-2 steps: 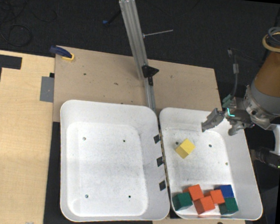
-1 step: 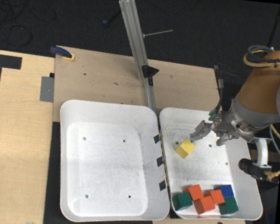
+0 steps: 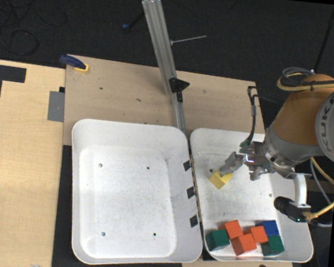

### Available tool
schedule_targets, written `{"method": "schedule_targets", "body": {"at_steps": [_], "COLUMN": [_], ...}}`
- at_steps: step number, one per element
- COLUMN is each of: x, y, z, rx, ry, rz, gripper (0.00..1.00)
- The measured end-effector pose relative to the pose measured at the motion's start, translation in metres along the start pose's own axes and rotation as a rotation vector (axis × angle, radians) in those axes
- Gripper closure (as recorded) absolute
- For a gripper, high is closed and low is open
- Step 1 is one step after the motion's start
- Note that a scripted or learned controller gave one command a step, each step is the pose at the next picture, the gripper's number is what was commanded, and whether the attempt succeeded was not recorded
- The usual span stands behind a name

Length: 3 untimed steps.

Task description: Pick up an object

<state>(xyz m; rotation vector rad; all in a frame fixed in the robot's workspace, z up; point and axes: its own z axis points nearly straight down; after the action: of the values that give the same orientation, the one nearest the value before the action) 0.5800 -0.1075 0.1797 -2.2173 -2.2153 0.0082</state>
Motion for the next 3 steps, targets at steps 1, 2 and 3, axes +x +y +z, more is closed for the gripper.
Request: {"method": "schedule_targets", "body": {"at_steps": [1, 2, 3], "x": [-0.009, -0.011, -0.004], "y": [0.000, 0.001, 0.003], "z": [0.050, 0.037, -0.022], "rx": [0.000, -0.004, -0.012], "ry": [0.000, 0.000, -0.001], "rz": [0.001, 0.007, -0.002], "gripper": [0.00, 1.00, 1.00]}}
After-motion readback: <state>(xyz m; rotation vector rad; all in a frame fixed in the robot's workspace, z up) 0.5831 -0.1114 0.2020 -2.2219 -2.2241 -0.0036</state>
